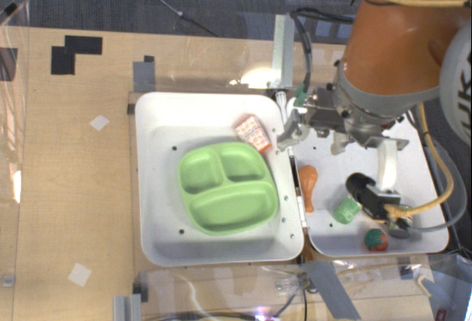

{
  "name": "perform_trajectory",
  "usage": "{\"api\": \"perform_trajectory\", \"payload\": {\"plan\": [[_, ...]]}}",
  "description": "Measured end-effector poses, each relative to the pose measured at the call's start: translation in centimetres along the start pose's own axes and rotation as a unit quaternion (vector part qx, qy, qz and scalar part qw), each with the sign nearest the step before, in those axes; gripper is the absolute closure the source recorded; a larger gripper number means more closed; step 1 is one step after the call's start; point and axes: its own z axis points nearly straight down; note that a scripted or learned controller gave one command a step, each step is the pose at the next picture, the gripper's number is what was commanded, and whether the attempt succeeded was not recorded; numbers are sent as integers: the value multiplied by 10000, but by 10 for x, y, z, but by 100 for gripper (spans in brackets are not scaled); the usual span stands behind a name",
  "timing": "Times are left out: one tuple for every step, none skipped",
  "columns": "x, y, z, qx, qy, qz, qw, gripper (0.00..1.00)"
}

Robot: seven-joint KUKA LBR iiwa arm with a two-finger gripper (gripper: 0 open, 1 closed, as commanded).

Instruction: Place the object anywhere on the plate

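Red-and-green ball (376, 239) shows plainly; the arm (398, 32) hides half the right bin (332, 235), and I cannot tell the jaws' state

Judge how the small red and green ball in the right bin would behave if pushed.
The ball looks round, so it would probably roll. It lies close to a wall of the right bin, which would likely stop it soon. Being small, it is probably light.
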Motion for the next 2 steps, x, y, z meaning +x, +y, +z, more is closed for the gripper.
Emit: {"api": "perform_trajectory", "payload": {"plan": [[0,0,0,0,0,0,10000,0],[0,0,0,0,0,0,10000,0]]}}
